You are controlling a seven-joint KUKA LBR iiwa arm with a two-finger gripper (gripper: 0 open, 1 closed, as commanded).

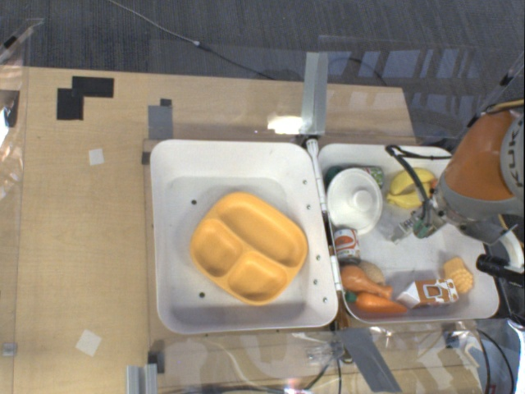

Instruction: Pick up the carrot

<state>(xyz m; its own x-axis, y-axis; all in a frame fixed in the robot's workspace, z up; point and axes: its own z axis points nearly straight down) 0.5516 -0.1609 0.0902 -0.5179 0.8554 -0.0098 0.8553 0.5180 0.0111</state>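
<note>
Carrot (381, 304) lies at the near edge of the right bin (484, 306), on its side, touching a chicken drumstick (365, 279) behind it and a small carton (433, 291) to its right. Claw (417, 225) hovers mid-bin, well apart from the carrot, near a banana (410, 187) and white bowl (355, 199); cannot tell how wide it stands, nothing seen in it. Judgement: travel toward the near wall, align across the carrot's short axis, descend at its thicker middle, avoiding the drumstick. Appearance: orange, smooth, tapered, likely a slippery plastic toy.
</note>
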